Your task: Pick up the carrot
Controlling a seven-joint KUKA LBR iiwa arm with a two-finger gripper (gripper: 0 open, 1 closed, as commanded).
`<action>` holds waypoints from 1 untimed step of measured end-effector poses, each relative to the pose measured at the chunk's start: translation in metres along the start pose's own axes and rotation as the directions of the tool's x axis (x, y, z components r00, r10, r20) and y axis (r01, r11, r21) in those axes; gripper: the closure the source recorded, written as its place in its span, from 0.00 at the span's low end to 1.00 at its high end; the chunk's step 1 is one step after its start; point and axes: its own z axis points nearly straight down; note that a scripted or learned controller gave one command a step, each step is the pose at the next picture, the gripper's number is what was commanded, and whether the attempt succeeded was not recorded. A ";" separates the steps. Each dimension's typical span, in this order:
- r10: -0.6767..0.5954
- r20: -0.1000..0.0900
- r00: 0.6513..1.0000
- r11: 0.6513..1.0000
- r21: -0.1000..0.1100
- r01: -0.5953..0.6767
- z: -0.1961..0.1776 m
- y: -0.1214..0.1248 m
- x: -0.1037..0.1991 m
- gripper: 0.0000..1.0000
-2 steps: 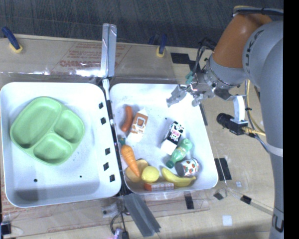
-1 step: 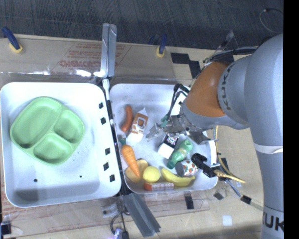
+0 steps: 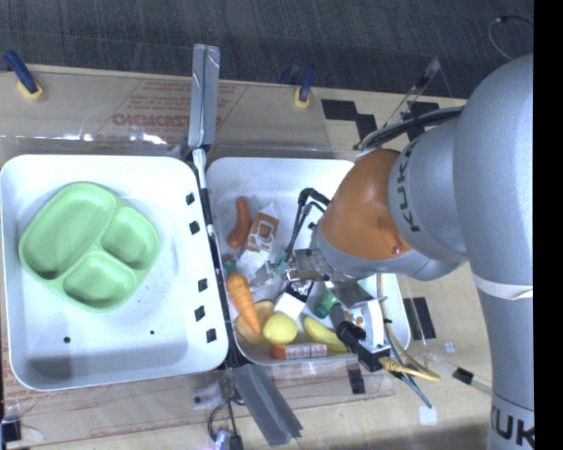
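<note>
The carrot is orange with a green stub at its top end. It lies along the left wall of the right bin, pointing toward the front. My gripper hangs low over the middle of that bin, a short way right of the carrot, under the orange wrist band. The wrist hides most of the gripper. Nothing shows between the gripper and the carrot but a strip of clutter.
The right bin also holds a sausage, a small snack packet, a yellow lemon, a banana and a red-labelled tube. In the left bin sits a green divided plate.
</note>
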 end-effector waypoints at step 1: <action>-0.150 -0.003 0.989 0.989 0.009 0.150 0.001 0.004 -0.002 0.00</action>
